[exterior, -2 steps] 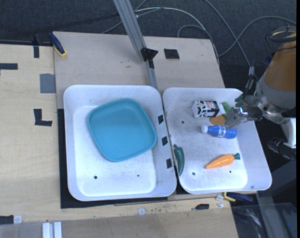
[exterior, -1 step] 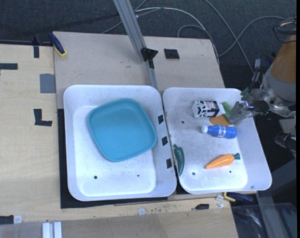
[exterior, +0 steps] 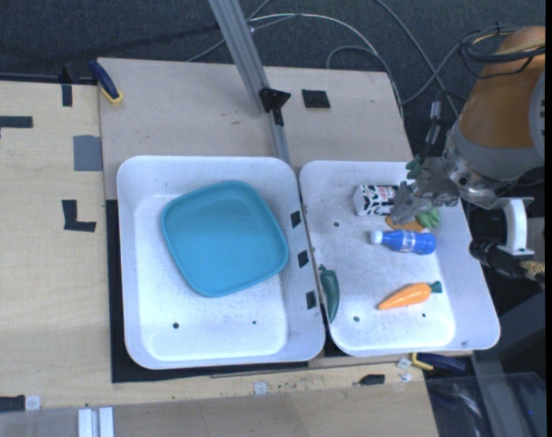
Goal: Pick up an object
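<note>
The right bin (exterior: 458,330) holds a white carton with black markings (exterior: 374,198), a blue bottle (exterior: 405,241) lying on its side, an orange carrot with a green top (exterior: 407,296) and a dark green pepper (exterior: 330,291) against its left wall. A green and orange item (exterior: 427,218) shows partly under the arm. My gripper (exterior: 411,204) hangs over the upper right part of this bin, just right of the carton and above the bottle. Nothing is visibly between its fingers.
The left bin (exterior: 144,335) holds a blue square plate (exterior: 224,237). A grey pole (exterior: 249,53) slants down to the bins' back edge. Cables loop over the dark floor behind. A yellow and blue tool (exterior: 107,82) lies at the bench's back left.
</note>
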Controlling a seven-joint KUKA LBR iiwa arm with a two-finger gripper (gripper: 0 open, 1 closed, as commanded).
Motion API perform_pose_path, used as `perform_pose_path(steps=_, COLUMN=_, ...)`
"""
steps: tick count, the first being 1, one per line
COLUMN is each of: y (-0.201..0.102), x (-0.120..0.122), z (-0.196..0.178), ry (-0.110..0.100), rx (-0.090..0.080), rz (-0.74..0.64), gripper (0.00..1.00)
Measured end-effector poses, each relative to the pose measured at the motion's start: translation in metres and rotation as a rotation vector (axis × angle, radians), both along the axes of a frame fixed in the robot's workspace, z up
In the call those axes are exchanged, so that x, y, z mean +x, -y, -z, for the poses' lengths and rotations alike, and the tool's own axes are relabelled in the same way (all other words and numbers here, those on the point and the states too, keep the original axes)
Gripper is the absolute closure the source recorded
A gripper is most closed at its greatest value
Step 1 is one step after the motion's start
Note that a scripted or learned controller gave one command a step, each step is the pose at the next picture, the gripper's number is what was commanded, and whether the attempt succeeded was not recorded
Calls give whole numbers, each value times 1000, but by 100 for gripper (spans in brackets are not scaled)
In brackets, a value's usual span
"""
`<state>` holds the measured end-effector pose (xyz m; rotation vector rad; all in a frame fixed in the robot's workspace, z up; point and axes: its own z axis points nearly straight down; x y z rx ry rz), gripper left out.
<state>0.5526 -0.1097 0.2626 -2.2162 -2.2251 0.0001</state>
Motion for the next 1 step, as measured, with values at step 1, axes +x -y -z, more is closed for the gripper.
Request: perform_pose_path(steps=1, y=-46, x=-6, z=15, ry=-1, rx=0, rz=0, gripper=100)
